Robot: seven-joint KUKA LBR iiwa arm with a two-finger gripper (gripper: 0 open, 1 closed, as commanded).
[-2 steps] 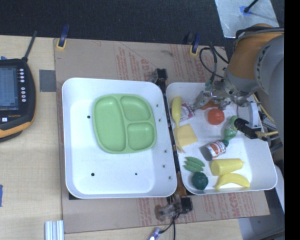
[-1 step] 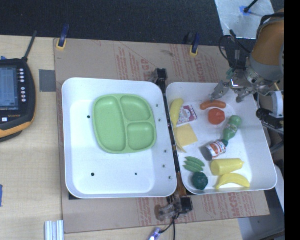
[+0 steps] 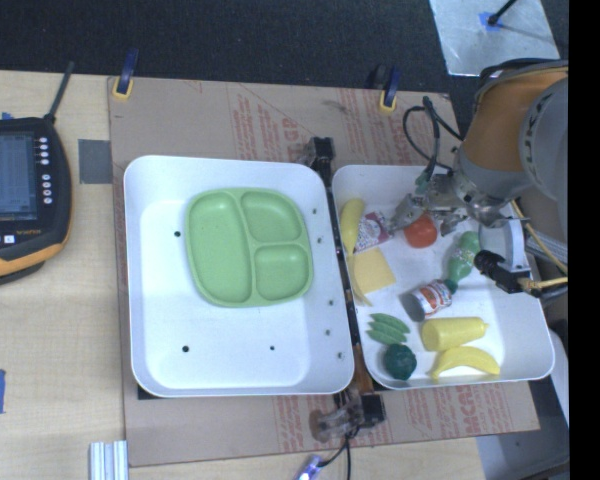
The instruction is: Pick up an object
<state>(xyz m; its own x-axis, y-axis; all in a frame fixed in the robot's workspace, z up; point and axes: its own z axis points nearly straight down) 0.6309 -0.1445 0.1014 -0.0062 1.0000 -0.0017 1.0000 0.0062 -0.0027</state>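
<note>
Our gripper hovers low over the right bin, by the red tomato.

We judge the tomato a light, smooth, rounded toy, likely to slip, so we would take it across its middle. It lies in the bin's upper part, just below the claw and touching or nearly so. Whether the claw is wide or narrow we cannot tell. The left bin holds a green plate.

Even, fairly bright overhead light — white bins near blown out, little surface detail. Soft faint shadow inside left bin's upper rim. Dark floor at top almost black. Overall softness, low resolution — small items in right bin blur at edges. Arm slightly out of focus.
</note>
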